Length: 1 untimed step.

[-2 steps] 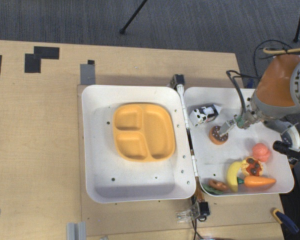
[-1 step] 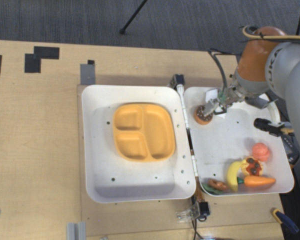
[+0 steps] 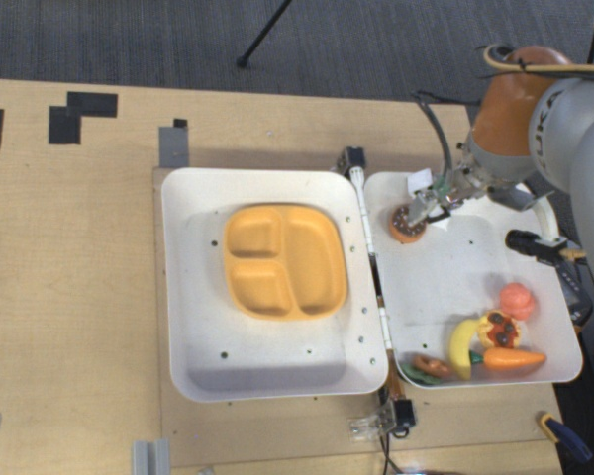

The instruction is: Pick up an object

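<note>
Right now two shallow white bins sit side by side on the bench. One bin, the left bin (image 3: 178, 295), has a single yellow tray (image 3: 282, 261) lying flat in it, with three compartments pressed into its top. The right bin (image 3: 445, 295) carries everything else.

Up at the far corner of the right bin, close to the wall shared with the left one, the gripper (image 3: 423, 209) is down low over one small round brown thing, a doughnut (image 3: 406, 228) by the look of it. The tips sit right at the doughnut's upper edge, touching or as good as, but from this angle I cannot tell how wide the tool stands or whether it has any hold on the doughnut at all. The doughnut looks to be resting on the bin floor.

At the near end of the same bin I count five pieces bunched together: one pink ball (image 3: 517, 300), one banana (image 3: 463, 344), one carrot (image 3: 513, 360), one small red and yellow toy (image 3: 498, 331) between the banana and the ball, and one brown piece (image 3: 431, 367) pressed against the near wall. The doughnut lies well apart from that cluster.
</note>
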Tool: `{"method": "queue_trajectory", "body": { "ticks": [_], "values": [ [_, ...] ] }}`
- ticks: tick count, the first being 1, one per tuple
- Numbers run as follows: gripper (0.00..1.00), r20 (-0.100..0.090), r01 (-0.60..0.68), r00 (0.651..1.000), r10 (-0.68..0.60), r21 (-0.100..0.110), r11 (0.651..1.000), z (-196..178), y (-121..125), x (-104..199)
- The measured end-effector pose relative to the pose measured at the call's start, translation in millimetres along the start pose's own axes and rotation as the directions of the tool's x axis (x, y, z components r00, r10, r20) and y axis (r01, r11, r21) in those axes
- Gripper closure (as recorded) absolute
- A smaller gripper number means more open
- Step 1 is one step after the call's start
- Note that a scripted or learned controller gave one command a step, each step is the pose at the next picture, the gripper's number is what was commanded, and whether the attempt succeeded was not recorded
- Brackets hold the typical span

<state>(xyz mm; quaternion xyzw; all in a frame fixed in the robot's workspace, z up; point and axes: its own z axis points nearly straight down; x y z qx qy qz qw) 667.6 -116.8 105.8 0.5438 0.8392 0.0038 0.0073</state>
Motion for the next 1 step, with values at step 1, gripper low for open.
{"method": "queue_trajectory", "body": {
  "ticks": [1],
  "values": [
    [1.00, -0.007, 0.183, 0.983, -0.183, 0.008, 0.983, -80.3, 9.0, 42.3]
  ]
}}
